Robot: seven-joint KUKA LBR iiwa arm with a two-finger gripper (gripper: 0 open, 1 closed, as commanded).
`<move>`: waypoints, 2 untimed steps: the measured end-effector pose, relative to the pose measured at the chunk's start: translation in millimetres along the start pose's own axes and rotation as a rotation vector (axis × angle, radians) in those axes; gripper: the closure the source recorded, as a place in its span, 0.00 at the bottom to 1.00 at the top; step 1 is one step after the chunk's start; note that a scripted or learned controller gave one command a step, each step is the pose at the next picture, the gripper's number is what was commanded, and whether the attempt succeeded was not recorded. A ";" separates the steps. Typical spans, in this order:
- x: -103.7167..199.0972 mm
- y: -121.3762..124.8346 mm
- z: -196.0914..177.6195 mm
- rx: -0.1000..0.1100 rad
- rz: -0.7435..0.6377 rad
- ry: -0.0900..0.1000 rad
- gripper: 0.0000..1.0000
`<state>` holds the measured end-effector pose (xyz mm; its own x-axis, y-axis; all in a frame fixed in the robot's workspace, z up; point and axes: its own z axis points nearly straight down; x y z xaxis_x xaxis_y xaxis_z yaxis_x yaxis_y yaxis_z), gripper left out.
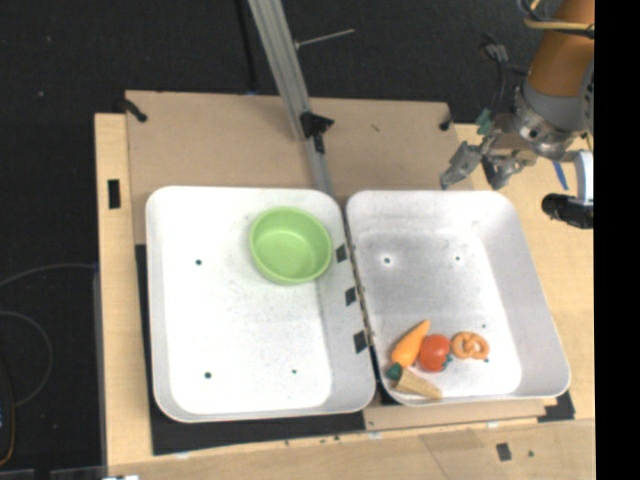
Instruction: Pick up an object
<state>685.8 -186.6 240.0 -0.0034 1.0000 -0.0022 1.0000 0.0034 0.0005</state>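
The gripper (478, 168) is hanging above the far right corner of the right bin (500, 238), just past that bin's far rim, over the brown board (220, 138). Its two fingers (456, 171) are standing spread apart, with nothing between them. The grey wrist with its orange band is sitting above it at the right.

The things to pick are lying crowded in the near corner of the right bin, well apart from the gripper. An orange carrot (410, 344) is lying at a slant, touching a red tomato (434, 353) on its right. Just beside the tomato, a small orange pretzel-like ring (470, 345) is resting near the bin's floor edge. In front of the carrot, an ice-cream cone (414, 384) is lying on its side against the near rim.

The rest of the right bin's floor is lying bare between the gripper and this cluster.

In the left bin (200, 358), a green bowl (290, 246) is sitting upright near the far right corner. A grey metal pole (285, 63) is slanting down from the top to the gap between the two bins.
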 end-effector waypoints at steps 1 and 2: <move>-0.4 -0.1 -0.1 0.001 -0.001 -0.001 0.00; 3.5 2.0 61.5 0.005 -0.002 0.001 0.00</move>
